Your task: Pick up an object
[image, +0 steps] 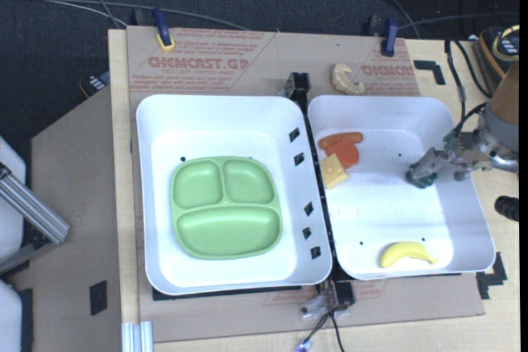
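Low in the right bin (pixel 462 210) lies a yellow banana (pixel 407 255), well apart from the tool (pixel 422 175), whose state I cannot tell.

We see open floor across the right bin (pixel 388 202) middle; food pieces (pixel 338 157) crowd its left wall, a banana (pixel 407 255) its front. A green tray (pixel 225 206) fills the left bin (pixel 157 177).

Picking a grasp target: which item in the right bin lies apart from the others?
The banana, alone near the front wall; the carrot and cheese touch at the left wall.
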You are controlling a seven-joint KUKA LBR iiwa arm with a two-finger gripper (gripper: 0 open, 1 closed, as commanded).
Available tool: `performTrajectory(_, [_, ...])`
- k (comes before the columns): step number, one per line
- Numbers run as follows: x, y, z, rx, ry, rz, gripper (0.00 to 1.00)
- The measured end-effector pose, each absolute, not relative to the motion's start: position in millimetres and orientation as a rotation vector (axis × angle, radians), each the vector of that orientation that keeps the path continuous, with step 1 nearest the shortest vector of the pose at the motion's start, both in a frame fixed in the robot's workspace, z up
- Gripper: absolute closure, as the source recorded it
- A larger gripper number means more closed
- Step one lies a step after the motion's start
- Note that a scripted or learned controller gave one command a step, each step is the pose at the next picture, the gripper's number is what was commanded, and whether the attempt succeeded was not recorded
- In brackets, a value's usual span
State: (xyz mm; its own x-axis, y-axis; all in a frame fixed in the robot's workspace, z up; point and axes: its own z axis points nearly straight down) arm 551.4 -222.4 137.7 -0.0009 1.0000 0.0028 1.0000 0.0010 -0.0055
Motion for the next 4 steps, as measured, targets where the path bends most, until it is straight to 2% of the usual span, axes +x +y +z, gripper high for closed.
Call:
performTrajectory(1, [553.0,-216.8,86.1,-2.208,-2.219,-0.009,0.0])
performTrajectory(2, [553.0,-219.5,99.0,-2.215,-2.222,-0.005,1.0])
performTrajectory(4, [566.8,-220.7,189.0,-2.223,-2.228,-0.004,1.0])
